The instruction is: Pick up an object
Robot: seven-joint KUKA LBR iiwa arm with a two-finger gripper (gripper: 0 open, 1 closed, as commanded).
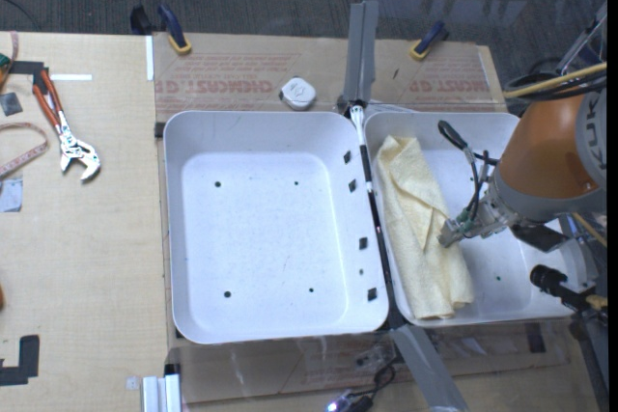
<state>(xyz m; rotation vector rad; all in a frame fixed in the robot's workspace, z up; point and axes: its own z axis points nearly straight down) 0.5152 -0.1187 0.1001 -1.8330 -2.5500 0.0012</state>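
A cream-yellow folded cloth [420,222] lies along the left side of the right bin [502,296], reaching from near its back wall to its front. My gripper [452,233] is low in that bin, at the cloth's right edge about halfway down its length. The fingertips touch or sit just over the cloth's edge. The grey arm with its orange band [546,150] comes in from the right above the bin.
The left bin [193,236] sits beside the right one, split from it by a grey divider bar. A white round tape measure [298,93] lies on the cardboard behind the bins. A wrench [70,140] lies on the wooden bench at far left.
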